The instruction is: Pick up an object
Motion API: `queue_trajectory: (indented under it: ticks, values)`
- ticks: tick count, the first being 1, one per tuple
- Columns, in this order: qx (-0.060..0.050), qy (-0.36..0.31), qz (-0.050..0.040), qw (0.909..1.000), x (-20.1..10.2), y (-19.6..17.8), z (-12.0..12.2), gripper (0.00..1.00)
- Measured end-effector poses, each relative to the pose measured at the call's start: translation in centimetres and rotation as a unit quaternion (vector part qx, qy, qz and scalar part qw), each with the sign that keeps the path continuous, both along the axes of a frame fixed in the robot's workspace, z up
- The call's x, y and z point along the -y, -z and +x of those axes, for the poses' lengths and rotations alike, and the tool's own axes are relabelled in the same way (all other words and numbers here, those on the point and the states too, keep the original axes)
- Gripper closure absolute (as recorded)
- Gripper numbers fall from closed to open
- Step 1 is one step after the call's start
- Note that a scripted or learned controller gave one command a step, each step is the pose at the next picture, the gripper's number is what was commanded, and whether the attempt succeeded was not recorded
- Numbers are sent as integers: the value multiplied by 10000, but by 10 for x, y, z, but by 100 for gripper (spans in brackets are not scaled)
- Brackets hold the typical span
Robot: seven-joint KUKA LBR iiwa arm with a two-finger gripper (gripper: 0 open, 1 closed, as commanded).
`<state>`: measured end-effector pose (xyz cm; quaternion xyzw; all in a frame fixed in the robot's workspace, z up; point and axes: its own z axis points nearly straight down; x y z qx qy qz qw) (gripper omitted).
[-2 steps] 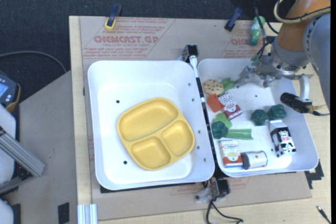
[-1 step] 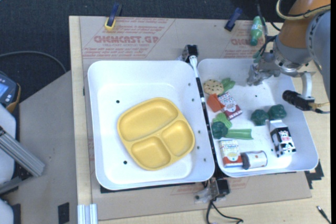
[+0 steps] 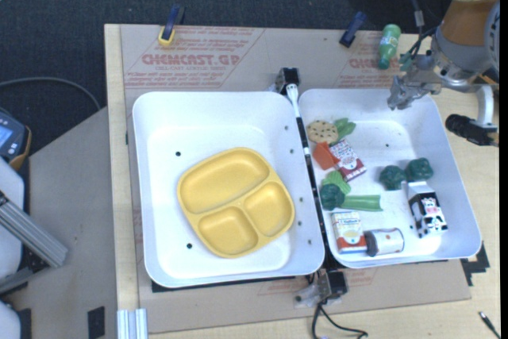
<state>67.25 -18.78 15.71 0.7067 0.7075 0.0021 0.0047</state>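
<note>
The claw (image 3: 402,94) hangs over the far rim of the right bin (image 3: 456,171), near its far right corner, with nothing between its tips; whether those tips stand open or closed you cannot tell at this size. Every candidate lies in that bin. Nearest the claw, toward the divider, you find a round cookie (image 3: 320,130) with a green leafy piece (image 3: 344,125) beside it, then an orange-red piece (image 3: 324,156) and a small red-and-white packet (image 3: 347,158). Two dark green clumps (image 3: 405,173) sit toward the right wall, apart from the rest and free on all sides. A black-and-white carton (image 3: 426,212) lies just in front of them. Along the near wall lie a green vegetable (image 3: 346,197), a small box (image 3: 348,231) and a tin (image 3: 384,241) on its side.

These look like toy food (light, rigid plastic, likely smooth). Judge the clumps easiest: take one across its width. The tin may roll. The left bin (image 3: 159,171) holds a yellow divided plate (image 3: 235,201), its three compartments bare. Both bins rest on the worktop (image 3: 119,210).
</note>
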Motion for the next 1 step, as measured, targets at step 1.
queue_trajectory:
  ticks: [1]
  values:
    - [-7,2,2,10000,8,-48,0,100]
